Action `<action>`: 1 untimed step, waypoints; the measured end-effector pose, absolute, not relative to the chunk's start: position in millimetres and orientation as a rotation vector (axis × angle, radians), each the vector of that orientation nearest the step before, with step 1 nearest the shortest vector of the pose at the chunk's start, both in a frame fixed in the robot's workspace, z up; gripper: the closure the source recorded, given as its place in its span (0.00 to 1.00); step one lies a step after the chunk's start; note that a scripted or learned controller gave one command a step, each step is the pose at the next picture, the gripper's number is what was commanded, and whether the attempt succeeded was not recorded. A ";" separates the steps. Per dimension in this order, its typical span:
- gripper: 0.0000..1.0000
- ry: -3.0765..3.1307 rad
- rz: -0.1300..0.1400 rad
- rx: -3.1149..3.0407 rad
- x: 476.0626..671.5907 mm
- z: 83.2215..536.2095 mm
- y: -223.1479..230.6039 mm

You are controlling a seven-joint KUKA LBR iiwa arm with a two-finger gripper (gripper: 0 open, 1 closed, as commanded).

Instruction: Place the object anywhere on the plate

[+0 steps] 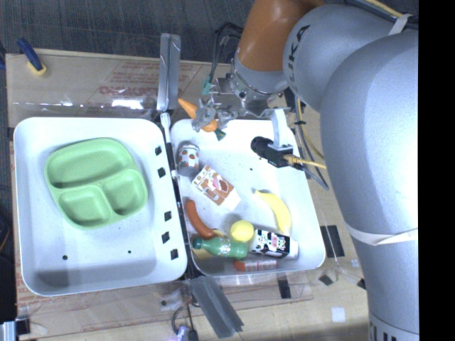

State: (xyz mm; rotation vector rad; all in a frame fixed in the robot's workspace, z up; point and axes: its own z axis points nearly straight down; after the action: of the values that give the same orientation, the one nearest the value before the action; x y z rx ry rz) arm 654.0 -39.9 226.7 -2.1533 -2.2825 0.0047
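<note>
Jaws point(211, 114) apparently closed on the orange carrot point(193, 112) at the right bin's point(306, 219) far-left corner, green plate point(96, 182) well left; shallow tip grip risks slipping mid-carry.

Two white bins point(43, 275) are sitting side by side. One green plate point(96, 182) is lying in the left bin. One banana point(276, 210), one hot dog point(199, 220), one lemon point(242, 231), one green bottle point(217, 246) and one carrot point(192, 110) are lying in the right bin.
</note>
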 end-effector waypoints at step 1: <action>1.00 -2.284 0.007 -2.150 654.4 236.7 -39.8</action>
State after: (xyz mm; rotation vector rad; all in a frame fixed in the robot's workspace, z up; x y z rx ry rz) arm 654.4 -39.8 236.7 -2.1502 -2.2843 0.0069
